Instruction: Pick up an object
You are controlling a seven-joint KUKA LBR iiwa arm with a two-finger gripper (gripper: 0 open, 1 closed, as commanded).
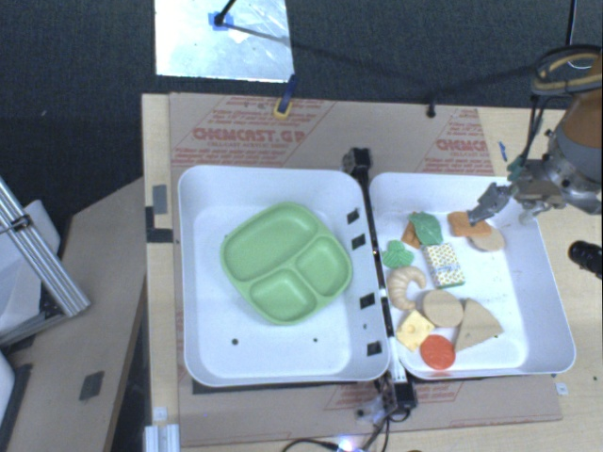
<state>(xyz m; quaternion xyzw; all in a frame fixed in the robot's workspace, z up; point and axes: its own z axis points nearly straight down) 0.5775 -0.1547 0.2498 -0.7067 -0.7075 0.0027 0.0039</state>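
The right bin (546, 281) holds several toy foods. Among them are a green leafy piece (426, 226), a patterned box (445, 264), a croissant (405, 282), a tan disc (441, 307), a tan wedge (479, 323), a yellow cube (413, 330) and a red round piece (436, 351). An orange piece (460, 222) and a tan oval (487, 241) lie at the bin's far side. My gripper (487, 202) hangs just above and right of the orange piece, tilted toward it. Nothing visibly sits in it.
The left bin (203, 205) holds a green divided plate (285, 262). A black-clipped divider (372, 252) runs between the bins. The arm (575, 149) comes in over the right bin's far right corner. A small green piece (396, 252) lies by the divider.
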